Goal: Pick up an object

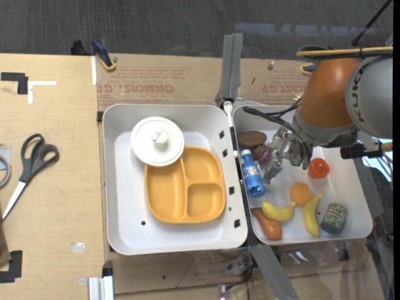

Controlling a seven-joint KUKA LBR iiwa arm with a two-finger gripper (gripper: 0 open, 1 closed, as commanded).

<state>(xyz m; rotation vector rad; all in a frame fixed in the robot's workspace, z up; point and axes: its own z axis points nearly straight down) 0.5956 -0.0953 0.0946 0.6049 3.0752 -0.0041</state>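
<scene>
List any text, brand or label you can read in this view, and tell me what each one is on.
"KUKA", partly visible, runs down the grey arm.
Red print on the cardboard strip behind the bins appears upside down and is too blurred to read.
The labels on the blue bottle and the small can are too small to read.

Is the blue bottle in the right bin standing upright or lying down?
Lying down: the blue bottle shows its full length on the right bin floor, white cap toward the far side.
</scene>
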